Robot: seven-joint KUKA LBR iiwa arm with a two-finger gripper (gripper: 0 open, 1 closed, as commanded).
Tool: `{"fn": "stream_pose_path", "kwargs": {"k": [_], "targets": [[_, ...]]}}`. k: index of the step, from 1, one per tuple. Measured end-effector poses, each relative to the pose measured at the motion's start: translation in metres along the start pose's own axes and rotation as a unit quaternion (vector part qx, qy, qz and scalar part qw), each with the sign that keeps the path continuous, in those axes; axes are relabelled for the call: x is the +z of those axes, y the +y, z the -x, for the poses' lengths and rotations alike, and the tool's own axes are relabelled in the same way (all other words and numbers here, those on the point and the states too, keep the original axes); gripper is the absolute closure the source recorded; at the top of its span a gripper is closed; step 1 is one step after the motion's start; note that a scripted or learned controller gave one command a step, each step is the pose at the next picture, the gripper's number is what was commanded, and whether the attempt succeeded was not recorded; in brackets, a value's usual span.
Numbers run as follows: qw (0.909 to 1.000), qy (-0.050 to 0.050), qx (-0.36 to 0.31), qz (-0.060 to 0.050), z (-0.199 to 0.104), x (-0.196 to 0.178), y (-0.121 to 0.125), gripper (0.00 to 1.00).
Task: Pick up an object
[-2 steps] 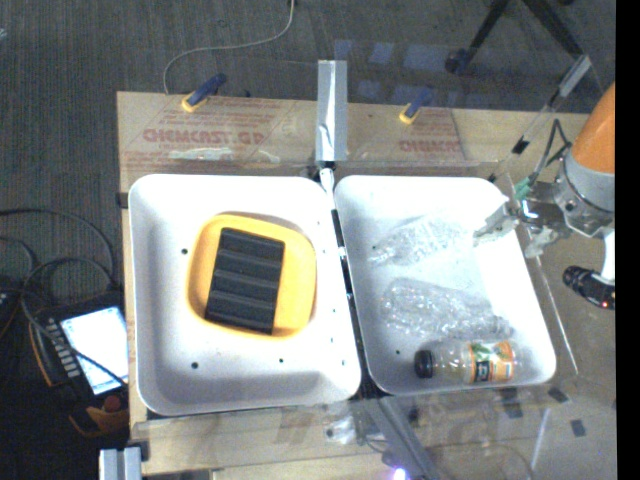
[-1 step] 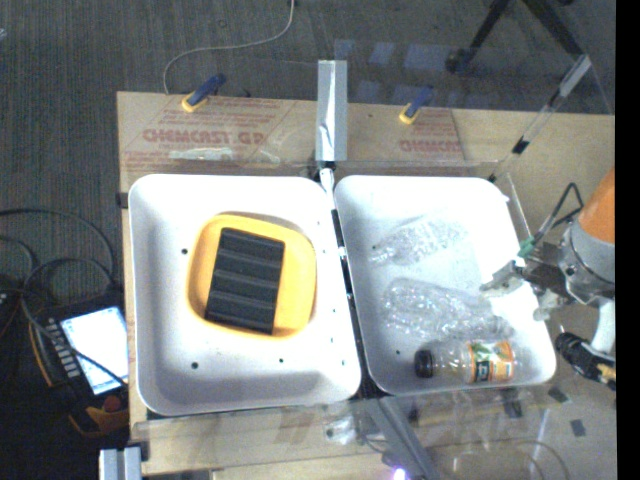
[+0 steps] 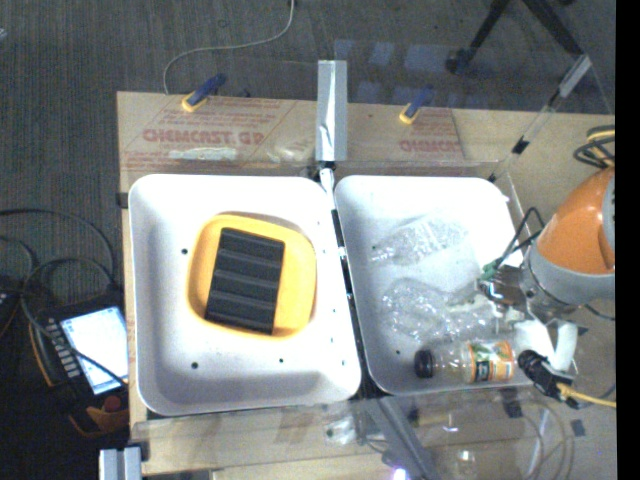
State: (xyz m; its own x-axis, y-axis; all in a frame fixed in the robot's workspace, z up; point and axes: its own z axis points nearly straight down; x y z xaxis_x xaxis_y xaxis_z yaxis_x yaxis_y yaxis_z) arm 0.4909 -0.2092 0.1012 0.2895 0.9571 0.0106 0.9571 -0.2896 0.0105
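A small bottle (image 3: 468, 362) with a black cap, amber contents and a printed label lies on its side along the near wall of the right bin (image 3: 420, 193). Two crumpled clear plastic pieces lie in that bin: one (image 3: 418, 239) near the middle and another (image 3: 418, 308) closer to the front. My gripper (image 3: 503, 296) hangs over the bin's right side, just above and to the right of the bottle, below the orange-banded wrist (image 3: 583, 230). In the left bin (image 3: 160, 298) a yellow dish (image 3: 206, 248) carries a black ridged block (image 3: 246, 279).
A metal post (image 3: 331, 108) stands behind the seam between the bins. Two yellow-and-blue clamps (image 3: 202, 92) grip the cardboard backing at the far edge. A tablet and cables (image 3: 85, 343) lie on the floor left of the bench.
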Motion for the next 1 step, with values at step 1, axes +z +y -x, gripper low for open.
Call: {"fn": "stream_pose_path", "kwargs": {"k": [1], "targets": [[0.9991, -0.007, 0.042, -0.005, 0.0058, -0.1373, -0.0035, 0.0]]}}
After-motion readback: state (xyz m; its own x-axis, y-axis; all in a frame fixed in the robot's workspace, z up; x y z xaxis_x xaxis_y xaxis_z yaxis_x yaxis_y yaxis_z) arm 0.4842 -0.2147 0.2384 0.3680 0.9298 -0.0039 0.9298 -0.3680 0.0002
